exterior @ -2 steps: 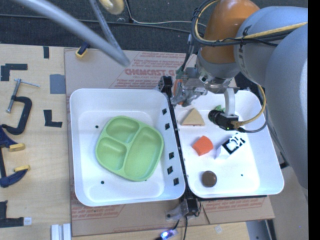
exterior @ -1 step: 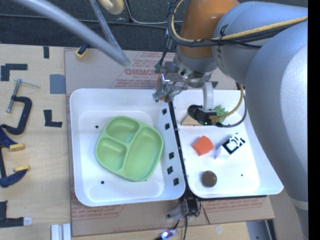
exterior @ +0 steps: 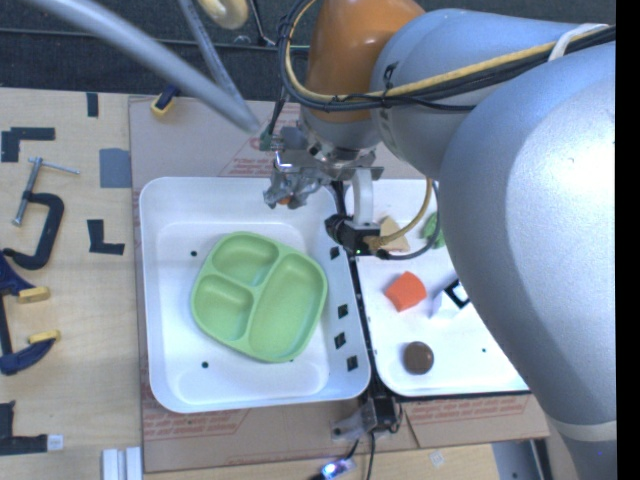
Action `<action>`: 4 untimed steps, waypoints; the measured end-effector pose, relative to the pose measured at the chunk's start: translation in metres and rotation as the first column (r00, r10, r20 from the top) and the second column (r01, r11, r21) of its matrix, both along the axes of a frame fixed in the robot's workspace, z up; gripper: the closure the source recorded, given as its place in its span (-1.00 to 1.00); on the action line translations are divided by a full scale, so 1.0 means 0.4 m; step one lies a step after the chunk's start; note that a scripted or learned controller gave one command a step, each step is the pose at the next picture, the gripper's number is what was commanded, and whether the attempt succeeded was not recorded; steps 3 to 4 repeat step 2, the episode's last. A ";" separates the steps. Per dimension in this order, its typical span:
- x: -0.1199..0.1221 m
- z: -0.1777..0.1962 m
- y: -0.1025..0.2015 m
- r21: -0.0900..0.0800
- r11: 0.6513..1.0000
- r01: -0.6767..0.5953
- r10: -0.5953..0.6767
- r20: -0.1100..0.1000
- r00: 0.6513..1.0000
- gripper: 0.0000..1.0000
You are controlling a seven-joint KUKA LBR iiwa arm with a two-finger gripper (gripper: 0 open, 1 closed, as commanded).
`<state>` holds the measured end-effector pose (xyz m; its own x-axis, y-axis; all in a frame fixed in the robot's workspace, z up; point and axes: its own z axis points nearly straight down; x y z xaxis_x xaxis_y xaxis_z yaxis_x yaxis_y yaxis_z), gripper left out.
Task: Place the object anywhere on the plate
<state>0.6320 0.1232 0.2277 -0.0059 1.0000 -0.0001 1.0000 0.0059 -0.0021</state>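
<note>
A light green divided plate (exterior: 262,297) lies in the left white bin (exterior: 160,268), slightly tilted toward the bin's right side. My gripper (exterior: 285,190) hangs over the far edge of that bin, beyond the plate and a little right of its middle. In the right bin (exterior: 470,368) lie an orange block (exterior: 405,291), a brown ball (exterior: 417,356), a tan piece (exterior: 392,236) and a green piece (exterior: 430,230). The arm covers much of the right bin.
The big grey arm (exterior: 520,168) fills the right side, with its orange band (exterior: 355,28) at the top. Black clamps (exterior: 35,230) and blue-handled tools (exterior: 20,353) rest on the wooden bench at the left. A divider wall (exterior: 345,308) separates the bins.
</note>
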 end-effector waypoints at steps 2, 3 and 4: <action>0.037 -0.029 0.133 -0.001 1.000 0.003 -0.003 0.000 1.000 -1.00; 0.037 -0.029 0.133 -0.001 1.000 0.003 -0.003 0.000 1.000 -1.00; 0.037 -0.029 0.133 -0.001 1.000 0.003 -0.003 0.000 1.000 -1.00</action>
